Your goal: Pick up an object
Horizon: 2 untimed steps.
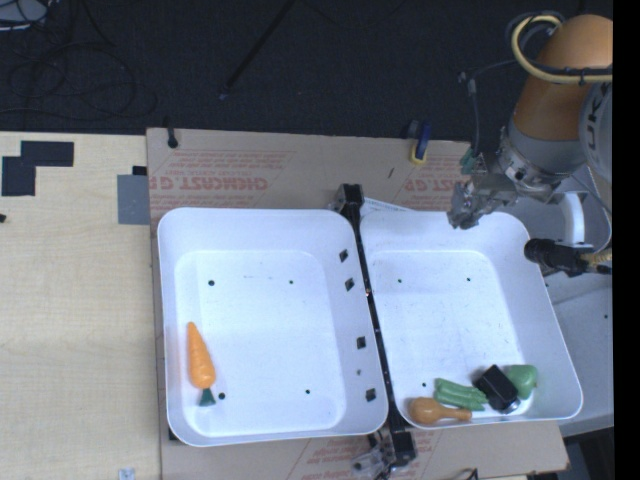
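Clearly the tool [466, 211] hangs at the upper right of the frame, over the far rim of the right-hand shallow white plastic bin [540, 298], and nothing lies between its fingers; whether they stand wide or narrow I cannot tell, since they show as a small dark blur.

Candidates for the pick lie at the lower edge of the frame. In the left-hand shallow white bin [170, 298], near its lower left corner, lies a small orange toy carrot with a dark green stub [200, 358], alone and well apart from anything else. It looks like light moulded plastic, stiff and rather smooth, so it may slip or roll under a pinch; closing across its thicker middle, square to its long axis, seems the safest hold.

In the lower right corner of the right-hand bin sits a tight cluster: a tan pear-shaped toy [436, 411], a green pod-shaped toy [460, 395], a black block [496, 387] and a rounded green toy [522, 376], touching or overlapping one another and close to the wall. These also look light and rigid, but crowding leaves little room for fingers, so the carrot is probably the easier target.
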{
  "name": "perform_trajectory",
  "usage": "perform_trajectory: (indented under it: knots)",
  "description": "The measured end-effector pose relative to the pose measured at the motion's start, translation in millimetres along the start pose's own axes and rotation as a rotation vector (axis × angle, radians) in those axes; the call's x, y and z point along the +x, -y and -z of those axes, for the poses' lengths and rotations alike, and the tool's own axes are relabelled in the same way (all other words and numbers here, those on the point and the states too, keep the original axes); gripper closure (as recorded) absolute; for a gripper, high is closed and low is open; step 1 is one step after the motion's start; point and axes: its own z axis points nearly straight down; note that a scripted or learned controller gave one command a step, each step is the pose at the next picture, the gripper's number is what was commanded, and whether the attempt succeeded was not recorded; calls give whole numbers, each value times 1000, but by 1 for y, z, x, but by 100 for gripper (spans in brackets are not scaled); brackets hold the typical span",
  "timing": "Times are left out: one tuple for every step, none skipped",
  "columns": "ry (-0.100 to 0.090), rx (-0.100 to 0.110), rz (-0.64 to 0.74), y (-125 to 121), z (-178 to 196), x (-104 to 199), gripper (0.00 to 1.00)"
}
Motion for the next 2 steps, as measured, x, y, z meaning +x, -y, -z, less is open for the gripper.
perform_trajectory:
  knots:
    - [0,1,0,8,-27,-20,100]
    - [-2,-8,5,59,56,20,100]
